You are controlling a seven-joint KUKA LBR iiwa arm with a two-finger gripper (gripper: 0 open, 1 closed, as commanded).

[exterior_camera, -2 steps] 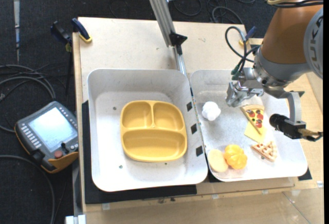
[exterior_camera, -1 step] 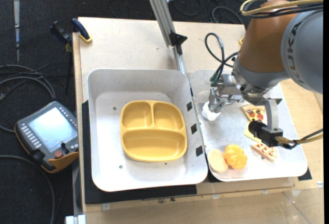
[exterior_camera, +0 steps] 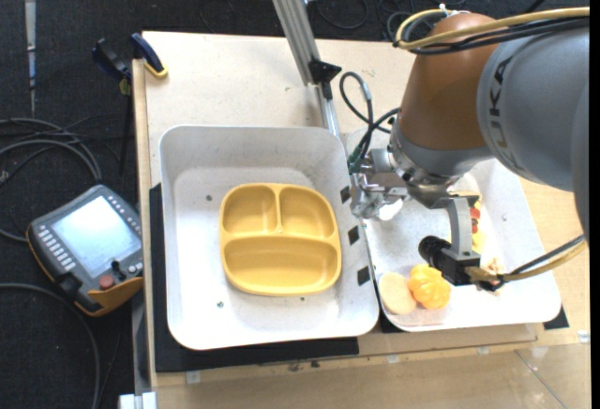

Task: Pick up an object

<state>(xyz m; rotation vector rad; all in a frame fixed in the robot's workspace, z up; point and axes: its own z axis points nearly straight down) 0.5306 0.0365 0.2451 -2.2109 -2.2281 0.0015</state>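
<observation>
Gripper (exterior_camera: 380, 201) hangs low over the right bin (exterior_camera: 525, 210), near its left wall; I cannot tell its state. Yellow toy (exterior_camera: 429, 287) lies at the bin's front beside a pale piece (exterior_camera: 397, 295). It looks light, smooth, perhaps slippery; grip across its middle.

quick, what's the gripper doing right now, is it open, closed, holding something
Gripper: over the right bin, by the wall shared with the left bin; open, closed or holding cannot be told.

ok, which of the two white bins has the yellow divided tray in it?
The left bin. The yellow tray lies flat in its middle; the right bin, under the arm, holds a yellow-orange object instead.
</observation>
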